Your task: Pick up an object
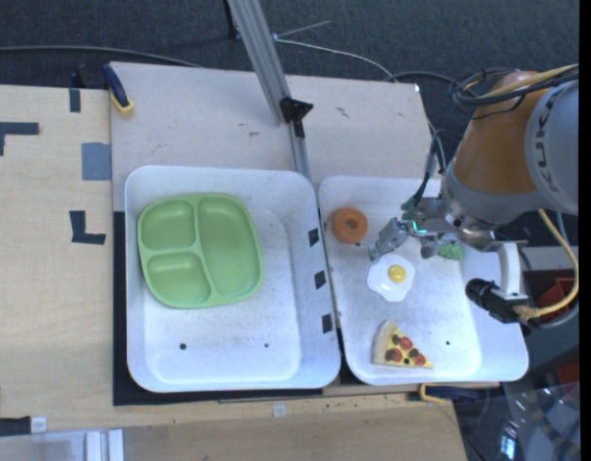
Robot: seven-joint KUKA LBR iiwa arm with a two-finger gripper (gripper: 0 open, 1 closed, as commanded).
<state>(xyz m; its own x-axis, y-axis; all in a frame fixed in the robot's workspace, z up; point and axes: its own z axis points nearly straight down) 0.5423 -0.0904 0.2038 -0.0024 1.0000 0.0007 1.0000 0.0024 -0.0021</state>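
My arm [511, 152] reaches over the right bin [468, 353]. My gripper [407, 236] hangs just above the egg [391, 279], with nothing between what I take to be the fingers; open or shut, I cannot tell. The left bin [218, 353], beside the right bin, holds a green tray [199, 250] with three compartments. In the right bin lie the egg near the middle, a pizza slice [399, 347] toward its front edge, a donut [349, 225] at its far left, and something green [451, 252] half hidden under my wrist. The egg looks like light, stiff toy plastic, flat and likely slippery; I judge a grip across its white rim best.
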